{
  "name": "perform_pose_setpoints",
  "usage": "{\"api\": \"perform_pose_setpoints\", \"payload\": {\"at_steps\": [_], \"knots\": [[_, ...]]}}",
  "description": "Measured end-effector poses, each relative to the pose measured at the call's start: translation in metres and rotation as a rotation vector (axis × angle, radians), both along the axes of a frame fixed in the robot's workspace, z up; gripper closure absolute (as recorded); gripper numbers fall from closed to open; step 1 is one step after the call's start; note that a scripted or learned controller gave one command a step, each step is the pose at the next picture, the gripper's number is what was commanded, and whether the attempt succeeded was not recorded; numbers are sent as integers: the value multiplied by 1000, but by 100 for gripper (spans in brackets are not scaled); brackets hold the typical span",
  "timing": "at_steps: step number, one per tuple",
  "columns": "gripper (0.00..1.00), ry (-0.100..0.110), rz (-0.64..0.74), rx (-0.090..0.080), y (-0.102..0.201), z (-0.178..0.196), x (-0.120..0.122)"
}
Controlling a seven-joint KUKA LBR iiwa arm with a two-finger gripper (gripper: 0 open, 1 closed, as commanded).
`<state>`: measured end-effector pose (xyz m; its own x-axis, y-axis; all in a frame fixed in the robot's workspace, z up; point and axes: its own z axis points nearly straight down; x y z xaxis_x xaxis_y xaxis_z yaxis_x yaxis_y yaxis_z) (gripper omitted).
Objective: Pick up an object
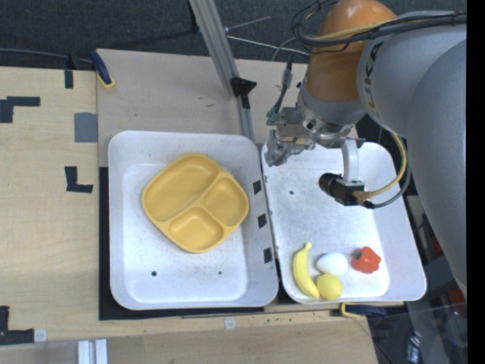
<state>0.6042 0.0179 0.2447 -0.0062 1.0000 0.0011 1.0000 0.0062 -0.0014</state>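
At right bin's near edge, curved yellow banana, white egg, red pepper, end effector state unclear

Only one marking noted, partial dark lettering running up the grey arm beside the orange band, seemingly part of the maker's name but too cut off to read; no other legible text, labels or numbers.

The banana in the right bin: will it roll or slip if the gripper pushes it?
The banana looks curved, so it would probably pivot rather than roll. It touches the yellow ball, which may roll off if nudged. Its smooth skin could slip.
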Motion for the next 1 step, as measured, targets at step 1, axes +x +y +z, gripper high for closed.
{"api": "perform_pose_setpoints", "payload": {"at_steps": [1], "knots": [[100,-1,1,1,56,4,17]]}}
